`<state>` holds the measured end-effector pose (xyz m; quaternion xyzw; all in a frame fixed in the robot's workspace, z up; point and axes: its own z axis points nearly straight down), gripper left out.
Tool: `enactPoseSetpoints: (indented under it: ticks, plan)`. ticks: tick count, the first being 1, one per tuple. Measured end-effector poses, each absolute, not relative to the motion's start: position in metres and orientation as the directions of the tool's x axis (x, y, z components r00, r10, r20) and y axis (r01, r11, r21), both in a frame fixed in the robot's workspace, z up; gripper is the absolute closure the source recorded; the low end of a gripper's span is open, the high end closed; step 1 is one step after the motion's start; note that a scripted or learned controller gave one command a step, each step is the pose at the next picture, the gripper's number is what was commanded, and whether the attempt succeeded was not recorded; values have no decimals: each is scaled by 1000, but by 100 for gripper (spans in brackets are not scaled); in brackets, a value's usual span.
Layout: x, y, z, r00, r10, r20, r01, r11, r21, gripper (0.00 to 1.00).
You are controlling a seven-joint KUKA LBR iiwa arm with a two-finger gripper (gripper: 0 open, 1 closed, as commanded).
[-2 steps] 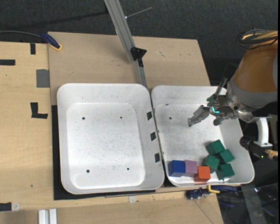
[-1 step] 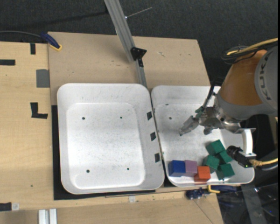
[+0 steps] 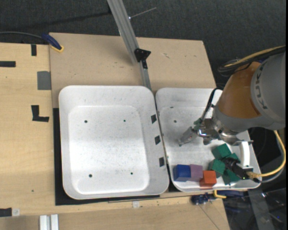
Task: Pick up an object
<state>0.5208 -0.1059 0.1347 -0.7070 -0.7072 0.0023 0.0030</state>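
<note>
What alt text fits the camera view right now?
The gripper hangs over the right bin, with a blue block, a purple block, an orange block and green pieces near its front edge.

The desk [image 3: 110, 61] looks like pale matt wood, the two bins [image 3: 67, 128] like white speckled plastic, and the slanting rail [image 3: 122, 18] like dull grey metal.

The grey arm [image 3: 271, 92] reaches in from the right, its orange band [image 3: 237, 97] turned toward the camera. Below the wrist, the gripper [image 3: 186, 138] points down and leftward.
</note>
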Motion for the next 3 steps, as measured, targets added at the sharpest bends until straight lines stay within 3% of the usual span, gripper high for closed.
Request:
enactPoseSetpoints:
  ticks: [1,2,3]
  plan:
    - [520,-105,90,-1,1000,0,1000,1,-4,0]
    - [520,-104,101,-2,1000,2,1000,2,-5,100]
    - [531,-106,153,-1,1000,-1,1000,1,3,100]
